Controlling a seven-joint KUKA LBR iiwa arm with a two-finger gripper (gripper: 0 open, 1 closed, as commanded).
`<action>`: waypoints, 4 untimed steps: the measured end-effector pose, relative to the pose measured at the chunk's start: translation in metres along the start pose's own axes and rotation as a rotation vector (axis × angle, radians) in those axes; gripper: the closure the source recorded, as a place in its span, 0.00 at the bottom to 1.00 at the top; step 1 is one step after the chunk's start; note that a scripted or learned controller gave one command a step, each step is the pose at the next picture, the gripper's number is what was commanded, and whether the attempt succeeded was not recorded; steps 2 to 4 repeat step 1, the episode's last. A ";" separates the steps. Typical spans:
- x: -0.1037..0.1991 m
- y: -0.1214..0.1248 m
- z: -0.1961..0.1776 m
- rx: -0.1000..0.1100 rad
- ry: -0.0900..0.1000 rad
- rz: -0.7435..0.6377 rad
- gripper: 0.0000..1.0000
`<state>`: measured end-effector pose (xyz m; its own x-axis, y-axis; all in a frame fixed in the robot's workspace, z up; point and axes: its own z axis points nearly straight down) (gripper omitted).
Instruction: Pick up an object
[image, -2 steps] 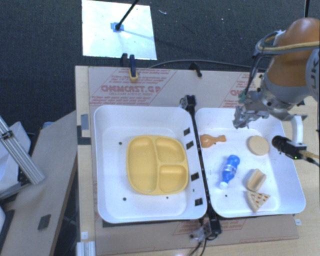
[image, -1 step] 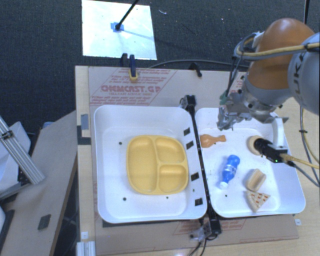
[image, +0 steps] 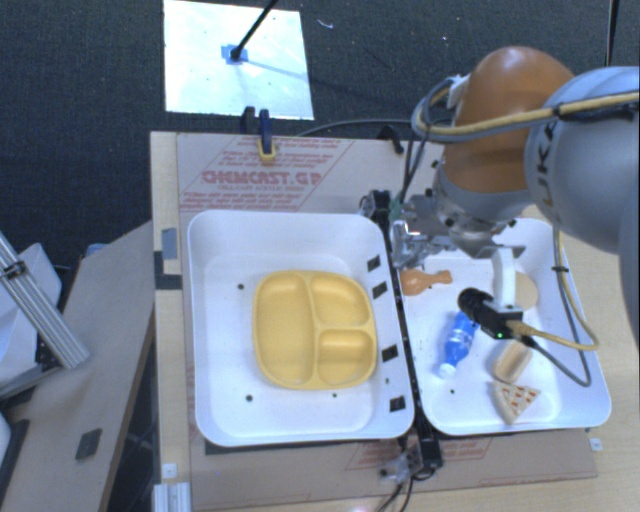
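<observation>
Hand (image: 405, 243) of mine hangs over the upper left corner of the right bin (image: 562, 410); I cannot tell how open it is. Just below it lies an orange toy drumstick (image: 424, 281), with a blue bottle (image: 458, 342) lower, mid-bin.

Plate (image: 314, 329) in left bin (image: 222, 300), bottle (image: 457, 343) in right bin (image: 455, 408).

Yellow plate (image: 300, 300) glossy plastic, white bins (image: 225, 300) smooth plastic, cardboard (image: 270, 175) matt.
</observation>
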<state>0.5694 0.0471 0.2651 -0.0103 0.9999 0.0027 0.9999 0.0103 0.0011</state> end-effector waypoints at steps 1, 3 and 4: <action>0.048 -0.016 0.010 0.001 -0.001 0.002 1.00; 0.048 -0.016 0.010 0.001 -0.001 0.002 1.00; 0.048 -0.016 0.010 0.001 -0.001 0.002 1.00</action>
